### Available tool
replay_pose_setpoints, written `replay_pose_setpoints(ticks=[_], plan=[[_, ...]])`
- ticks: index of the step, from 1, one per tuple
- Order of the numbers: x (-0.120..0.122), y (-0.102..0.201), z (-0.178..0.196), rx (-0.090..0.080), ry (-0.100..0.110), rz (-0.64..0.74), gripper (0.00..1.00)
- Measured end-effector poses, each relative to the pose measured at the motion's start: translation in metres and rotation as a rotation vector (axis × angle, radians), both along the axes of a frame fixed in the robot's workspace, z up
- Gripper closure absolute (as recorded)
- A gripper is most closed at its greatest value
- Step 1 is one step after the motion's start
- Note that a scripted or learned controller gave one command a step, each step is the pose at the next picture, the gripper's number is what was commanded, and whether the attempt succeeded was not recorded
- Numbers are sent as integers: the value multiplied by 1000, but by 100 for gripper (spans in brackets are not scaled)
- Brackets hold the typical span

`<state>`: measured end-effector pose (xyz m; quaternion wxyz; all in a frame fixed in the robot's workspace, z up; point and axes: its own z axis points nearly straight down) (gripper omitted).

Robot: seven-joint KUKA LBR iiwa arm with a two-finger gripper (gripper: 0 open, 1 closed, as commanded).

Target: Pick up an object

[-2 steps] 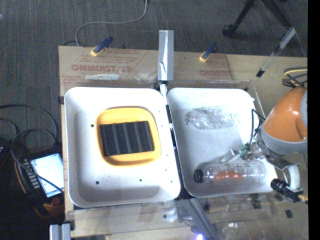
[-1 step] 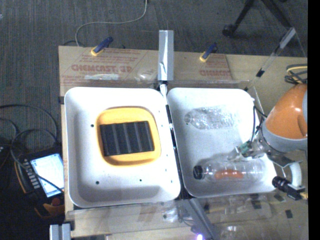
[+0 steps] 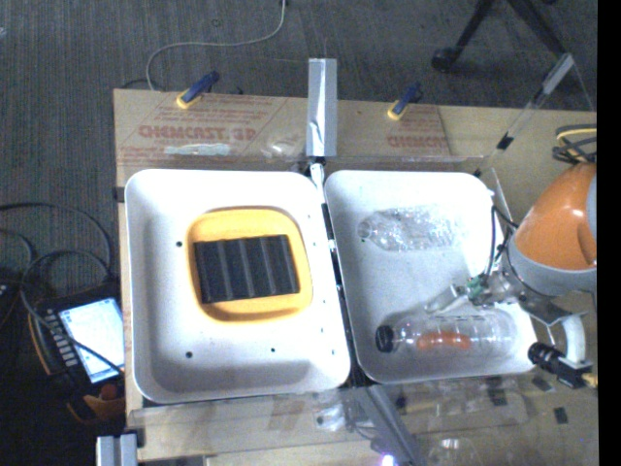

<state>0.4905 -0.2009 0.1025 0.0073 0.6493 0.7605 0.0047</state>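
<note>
In the right bin [image 3: 344, 260] a clear plastic bottle [image 3: 446, 338] with a black cap and an orange label lies on its side near the front wall, cap pointing left. A crumpled clear bottle [image 3: 408, 229] lies nearer the bin's back. A yellow tray with a black ribbed insert [image 3: 247, 265] lies flat in the middle of the left bin [image 3: 155, 212]. My gripper [image 3: 473, 294] reaches in from the right, low over the right bin, just above the right half of the lying bottle. The arm's orange band [image 3: 558, 226] stands over the bin's right wall.
A cardboard sheet [image 3: 223, 129] with two blue-and-yellow clamps lies behind the bins. An upright metal post [image 3: 321, 105] stands at the back between them. Cables and a lit handheld pendant [image 3: 82, 333] lie on the floor to the left.
</note>
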Motion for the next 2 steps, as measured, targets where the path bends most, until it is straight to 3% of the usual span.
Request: replay_pose_setpoints(ticks=[1,2], plan=[[68,-1,41,3,18,-316,0],[161,20,17,1,18,-241,0]])
